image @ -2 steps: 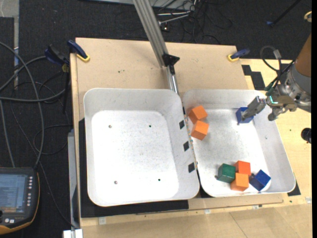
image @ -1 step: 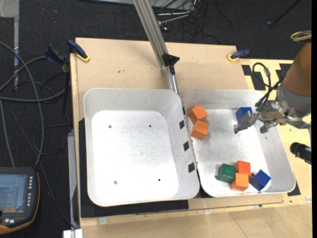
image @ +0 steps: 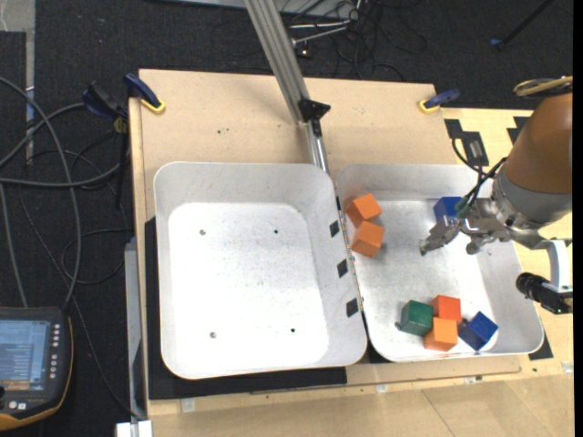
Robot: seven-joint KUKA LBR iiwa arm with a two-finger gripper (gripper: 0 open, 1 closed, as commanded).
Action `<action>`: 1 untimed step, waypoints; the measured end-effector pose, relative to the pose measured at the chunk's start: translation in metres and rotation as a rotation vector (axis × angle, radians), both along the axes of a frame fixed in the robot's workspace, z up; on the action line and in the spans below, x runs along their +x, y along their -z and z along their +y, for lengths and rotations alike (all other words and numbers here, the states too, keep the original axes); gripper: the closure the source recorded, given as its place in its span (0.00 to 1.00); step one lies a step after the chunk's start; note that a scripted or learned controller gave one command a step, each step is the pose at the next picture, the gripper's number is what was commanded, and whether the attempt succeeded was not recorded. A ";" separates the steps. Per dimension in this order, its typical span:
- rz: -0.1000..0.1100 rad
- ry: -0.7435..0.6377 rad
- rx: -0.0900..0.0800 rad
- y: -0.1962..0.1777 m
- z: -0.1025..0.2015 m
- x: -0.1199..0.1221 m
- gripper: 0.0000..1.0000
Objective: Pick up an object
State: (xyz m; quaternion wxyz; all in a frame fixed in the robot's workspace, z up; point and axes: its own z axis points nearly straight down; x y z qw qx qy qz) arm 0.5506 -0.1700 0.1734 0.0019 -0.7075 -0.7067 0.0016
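The right bin (image: 396, 276) holds several blocks. Two orange blocks (image: 366, 223) lie stacked close together near its upper left wall. A blue block (image: 445, 208) sits at the back, partly hidden by the wrist. At the front lie a green block (image: 417, 318), two orange blocks (image: 444, 320) and a blue block (image: 478, 330) in a tight cluster. My gripper (image: 450, 243) hangs over the middle of the right bin, just in front of the back blue block. It is open, with nothing between its fingers.
The left bin (image: 168, 244) sits beside the right one, their walls meeting at a row of black clips (image: 344, 267). A metal pole (image: 282, 53) slants in from the top. Cables and a pendant (image: 27, 362) lie left of the bench.
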 end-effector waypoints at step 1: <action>0.001 0.000 0.001 0.064 -0.001 0.001 0.00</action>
